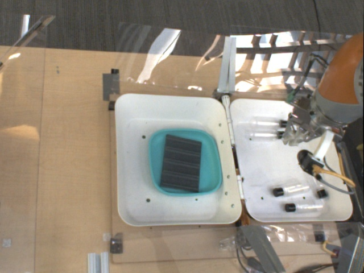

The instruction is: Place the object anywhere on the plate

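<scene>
A dark ribbed slab (181, 163) lies flat on the teal plate (211, 172).

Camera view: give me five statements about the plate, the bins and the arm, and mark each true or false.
1. The teal plate sits in the left bin. True.
2. A dark ridged block lies on the plate. True.
3. The block lies in the right bin. False: it rests on the plate in the left bin.
4. The gripper is over the left bin. False: it is over the right bin, near its upper right part.
5. Small clear tubes with dark caps lie in the right bin's lower part. True.
</scene>
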`<state>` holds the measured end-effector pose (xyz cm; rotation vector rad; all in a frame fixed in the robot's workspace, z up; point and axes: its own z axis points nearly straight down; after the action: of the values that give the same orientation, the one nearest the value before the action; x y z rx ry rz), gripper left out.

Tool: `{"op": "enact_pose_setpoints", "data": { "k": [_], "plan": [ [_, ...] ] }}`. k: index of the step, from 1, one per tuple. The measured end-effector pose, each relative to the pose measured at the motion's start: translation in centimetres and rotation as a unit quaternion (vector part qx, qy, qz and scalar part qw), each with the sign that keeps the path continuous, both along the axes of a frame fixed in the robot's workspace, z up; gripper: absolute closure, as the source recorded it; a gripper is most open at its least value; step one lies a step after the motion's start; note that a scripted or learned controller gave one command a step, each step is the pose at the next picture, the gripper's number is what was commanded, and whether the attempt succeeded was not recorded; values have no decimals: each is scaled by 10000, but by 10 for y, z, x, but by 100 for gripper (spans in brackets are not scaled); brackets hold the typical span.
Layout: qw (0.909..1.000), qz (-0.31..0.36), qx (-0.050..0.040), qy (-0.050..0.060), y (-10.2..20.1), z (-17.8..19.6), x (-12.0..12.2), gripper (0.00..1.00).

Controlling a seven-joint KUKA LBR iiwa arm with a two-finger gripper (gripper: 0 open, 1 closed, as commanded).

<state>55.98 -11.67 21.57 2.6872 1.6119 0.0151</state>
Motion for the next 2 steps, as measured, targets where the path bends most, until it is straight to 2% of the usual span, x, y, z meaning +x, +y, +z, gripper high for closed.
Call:
{"op": "enact_pose_setpoints", "data": {
  "k": [1, 2],
  "plan": [
    [10000, 51, 12, 58, 31, -71, -71, 100],
    [9994, 337, -6, -3, 49, 132, -15, 100]
  ]
}}
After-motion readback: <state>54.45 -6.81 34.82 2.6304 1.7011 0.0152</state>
